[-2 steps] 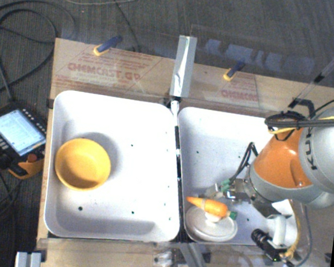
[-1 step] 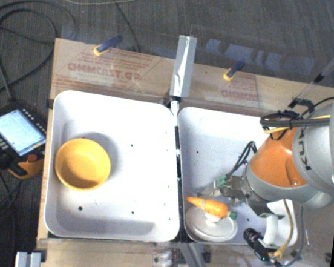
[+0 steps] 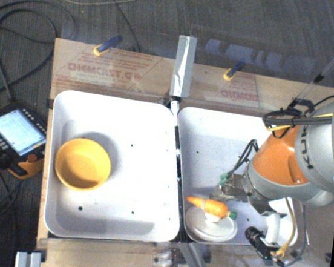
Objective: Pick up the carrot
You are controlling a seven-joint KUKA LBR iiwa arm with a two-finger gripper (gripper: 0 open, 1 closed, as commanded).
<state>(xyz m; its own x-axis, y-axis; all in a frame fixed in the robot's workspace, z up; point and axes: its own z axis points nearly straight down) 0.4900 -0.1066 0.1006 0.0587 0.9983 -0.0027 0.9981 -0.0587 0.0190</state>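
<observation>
The orange carrot [image 3: 208, 207] lies on its side, tip pointing left, across the top of a small white round dish [image 3: 209, 227] at the front of the right bin [image 3: 215, 136]. My gripper [image 3: 227, 185] hangs just above and behind the carrot's thick right end, under the orange band of the arm [image 3: 279, 160]. I see nothing held in it, and the arm's body covers the right part of that bin.
A yellow bowl [image 3: 83, 163] sits in the left bin [image 3: 113, 214], toward its left wall. The raised divider [image 3: 176, 161] between the two bins runs close to the left of the carrot. A teach pendant [image 3: 11, 134] lies off the bench at left.
</observation>
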